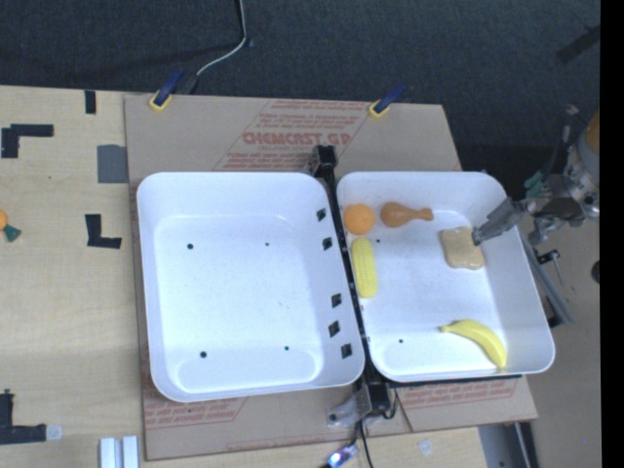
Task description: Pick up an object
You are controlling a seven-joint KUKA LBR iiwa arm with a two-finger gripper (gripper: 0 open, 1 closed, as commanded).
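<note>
Fingers [487,230]: you cannot tell their spread; the grey gripper [481,235] slants in low, tip at the right bin's [522,291] flat, pale tan bread slice [461,249], near the bin's far right wall.

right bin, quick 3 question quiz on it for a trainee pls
1. True or false: the banana lies in the right bin, near its front right corner.
2. Which item lies closest to the gripper? A) corn cob B) tan bread piece C) orange ball
3. Fill in: the corn cob lies along the bin's ____ wall.

Key: 1 true; 2 B; 3 left
</note>
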